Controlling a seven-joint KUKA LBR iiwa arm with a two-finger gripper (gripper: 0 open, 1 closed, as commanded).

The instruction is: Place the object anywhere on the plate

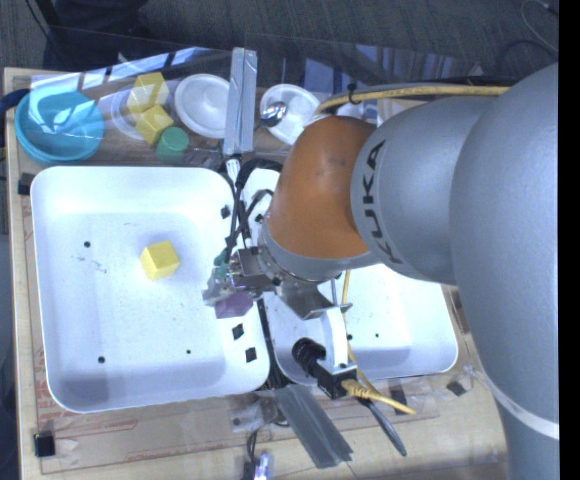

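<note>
Jaw state cannot be told: the gripper [232, 286] is seen from above, its tip crowded by its own hardware, so whether it is spread or pressed together stays unclear.

Along the back of the bench [20, 298], at far left, sits a blue bowl [58, 126]. Just beside it are two yellow blocks [150, 108] that seem to lie in a clear container. A green cylinder [173, 143] stands in front of them, and a round white dish [205, 103] is next in line.

The left bin [120, 338] holds the yellow cube [160, 260], which lies alone on the white floor, a little left of the bin's middle and well apart from the gripper.

The gripper hangs over the left bin's right edge, at the seam between the two bins. A small purple piece [232, 304] shows right at its tip. Whether that piece is pinched or merely lies beneath cannot be made out.

A second small white dish [288, 103] sits behind the seam.

The right bin [410, 338] is mostly covered by the arm [450, 188], whose orange band [315, 188] is just above the gripper. Bare white floor shows along the bin's near side.
</note>
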